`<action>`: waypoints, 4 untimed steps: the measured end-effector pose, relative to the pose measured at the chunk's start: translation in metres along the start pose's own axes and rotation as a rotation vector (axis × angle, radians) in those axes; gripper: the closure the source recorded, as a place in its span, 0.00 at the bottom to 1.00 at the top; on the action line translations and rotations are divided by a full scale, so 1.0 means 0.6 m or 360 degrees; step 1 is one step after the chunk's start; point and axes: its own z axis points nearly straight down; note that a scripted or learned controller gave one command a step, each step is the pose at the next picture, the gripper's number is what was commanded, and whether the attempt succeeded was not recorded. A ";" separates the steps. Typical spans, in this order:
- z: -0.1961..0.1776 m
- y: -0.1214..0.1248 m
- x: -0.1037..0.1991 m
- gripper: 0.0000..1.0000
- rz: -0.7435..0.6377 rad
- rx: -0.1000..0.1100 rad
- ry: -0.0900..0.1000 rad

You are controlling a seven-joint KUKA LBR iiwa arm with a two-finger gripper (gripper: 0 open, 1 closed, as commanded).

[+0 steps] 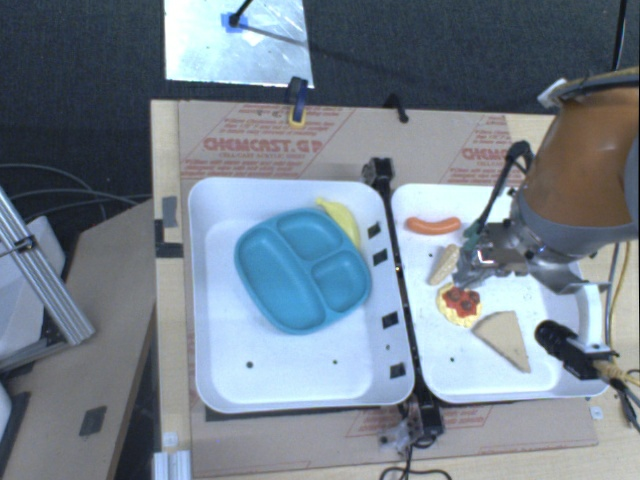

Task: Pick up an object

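**Lining up a clean grasp in the right bin**

The desk [250,133] carries two shallow white bins side by side. The left bin [225,368] holds a blue divided plate [303,268] with a yellow banana-like piece [343,218] tucked against its far edge. The right bin [450,383] holds the small toy foods that are the likely targets. The arm [585,168] reaches in from the right, its bulk hanging over that bin's far right part.

The hand [470,255] sits low over the cluster in the middle of the right bin; whether it is open or closed cannot be told from this angle, and nothing can be seen between its tips.

Largest of the pieces, a tan wedge [507,336] lies near the front of the bin, apart from the rest. Just beside the hand, a round yellow-and-red pizza-like piece [460,304] lies flat, and a smaller pale wedge [443,264] lies just left of the hand. An orange sausage [433,225] lies alone toward the back.

The step in hand appears to be the descent onto a piece. To do it well, the hand should centre on one item rather than straddle the pale wedge and the pizza piece, which lie close together. Flat pieces offer little to pinch, so the tips likely need to reach the bin floor. The sausage, isolated and rounded, looks the easiest alternative.
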 end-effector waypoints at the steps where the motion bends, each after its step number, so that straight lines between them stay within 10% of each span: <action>1: 0.067 -0.001 0.087 1.00 0.0001 0.0009 0.0001; 2: -0.021 0.002 0.180 1.00 -0.0001 -0.0005 0.0002; 4: 0.012 0.001 0.272 1.00 0.0004 0.0004 0.0000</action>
